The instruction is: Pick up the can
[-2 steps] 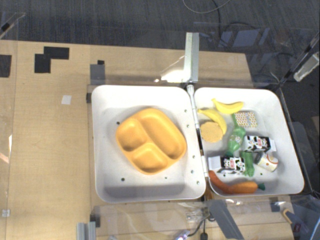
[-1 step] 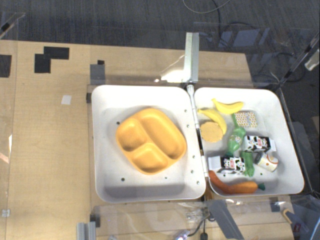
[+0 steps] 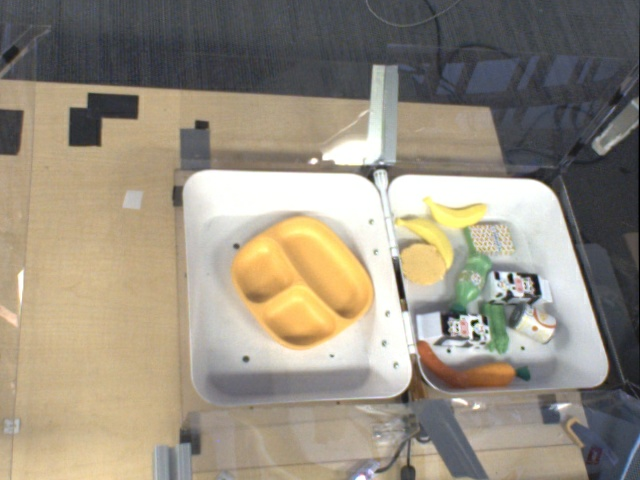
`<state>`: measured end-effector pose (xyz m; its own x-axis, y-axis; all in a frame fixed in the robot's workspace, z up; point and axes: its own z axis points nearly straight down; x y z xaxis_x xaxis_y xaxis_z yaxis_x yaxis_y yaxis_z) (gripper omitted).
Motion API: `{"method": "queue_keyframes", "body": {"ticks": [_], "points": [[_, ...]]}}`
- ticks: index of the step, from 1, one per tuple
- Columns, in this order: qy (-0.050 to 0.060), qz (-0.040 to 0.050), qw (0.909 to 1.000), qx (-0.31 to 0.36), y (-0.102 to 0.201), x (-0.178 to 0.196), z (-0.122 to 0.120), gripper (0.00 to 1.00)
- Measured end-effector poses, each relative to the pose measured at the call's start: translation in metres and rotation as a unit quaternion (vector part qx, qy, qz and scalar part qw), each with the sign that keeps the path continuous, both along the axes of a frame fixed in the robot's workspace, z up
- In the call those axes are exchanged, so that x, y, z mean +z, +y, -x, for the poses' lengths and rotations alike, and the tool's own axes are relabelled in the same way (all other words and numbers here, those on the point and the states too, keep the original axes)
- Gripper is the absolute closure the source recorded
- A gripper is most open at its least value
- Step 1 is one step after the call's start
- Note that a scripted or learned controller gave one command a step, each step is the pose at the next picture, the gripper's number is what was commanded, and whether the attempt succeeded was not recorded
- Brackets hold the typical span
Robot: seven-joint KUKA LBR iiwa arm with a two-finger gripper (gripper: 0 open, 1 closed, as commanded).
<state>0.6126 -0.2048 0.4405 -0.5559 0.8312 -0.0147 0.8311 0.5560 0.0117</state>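
Fig.: two white bins on the bench [image 3: 90, 268]. The can [image 3: 537, 322] is seen lying on its side in the right bin [image 3: 560, 218], near its lower-right corner, touching a green item [image 3: 474, 280] and a small printed carton [image 3: 517, 287] just above. An orange carrot [image 3: 470, 372] lies below it; bananas [image 3: 440, 226] well above. A yellow divided tray [image 3: 300, 280] sits in the left bin, w/ no contents seen. Hand state: cannot be told. Crowding judged to leave approach room mainly from the can's right.
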Motion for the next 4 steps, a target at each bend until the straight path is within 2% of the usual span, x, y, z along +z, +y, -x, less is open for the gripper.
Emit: {"method": "queue_keyframes", "body": {"ticks": [1, 2, 3, 4], "points": [[-0.005, 0.0015, 1.0000, 0.002, 0.000, 0.014, -0.001, 1.00], [-0.005, 0.0015, 1.0000, 0.002, 0.000, 0.013, -0.001, 0.00], [-0.010, 0.0031, 0.9999, 0.003, 0.001, 0.027, -0.003, 1.00], [-0.010, 0.0032, 0.9999, 0.003, 0.001, 0.027, -0.003, 0.00]]}}
